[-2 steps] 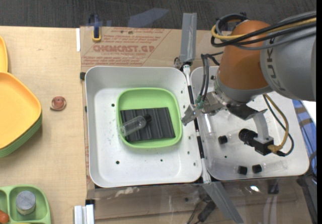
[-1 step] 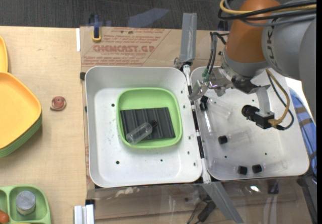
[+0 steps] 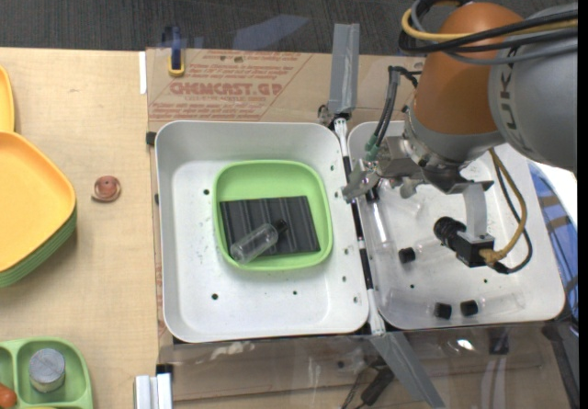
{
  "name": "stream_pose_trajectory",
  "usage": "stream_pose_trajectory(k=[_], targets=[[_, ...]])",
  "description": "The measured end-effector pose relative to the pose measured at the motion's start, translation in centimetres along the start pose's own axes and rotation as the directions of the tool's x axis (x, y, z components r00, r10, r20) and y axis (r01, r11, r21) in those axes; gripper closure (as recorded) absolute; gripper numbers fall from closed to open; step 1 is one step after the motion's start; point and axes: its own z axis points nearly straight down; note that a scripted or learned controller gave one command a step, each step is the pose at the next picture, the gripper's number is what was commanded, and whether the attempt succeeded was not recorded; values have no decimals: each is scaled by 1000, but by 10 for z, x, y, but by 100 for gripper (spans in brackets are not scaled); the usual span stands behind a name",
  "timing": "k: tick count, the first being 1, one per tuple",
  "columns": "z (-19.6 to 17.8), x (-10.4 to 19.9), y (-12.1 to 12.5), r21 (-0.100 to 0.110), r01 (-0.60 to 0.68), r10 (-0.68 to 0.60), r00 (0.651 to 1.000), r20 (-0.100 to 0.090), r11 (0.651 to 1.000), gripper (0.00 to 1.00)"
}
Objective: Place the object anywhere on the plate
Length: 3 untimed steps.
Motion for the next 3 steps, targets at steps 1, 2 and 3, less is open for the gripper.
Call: stream_pose_trajectory(k=[1,2,3], targets=[[-39,47,-10,-1,22,-22,1000,1,1000,0],[-47,46,-10,1,26,-26,1000,3,1000,100],[-47,46,-10,1,26,-26,1000,3,1000,0]])
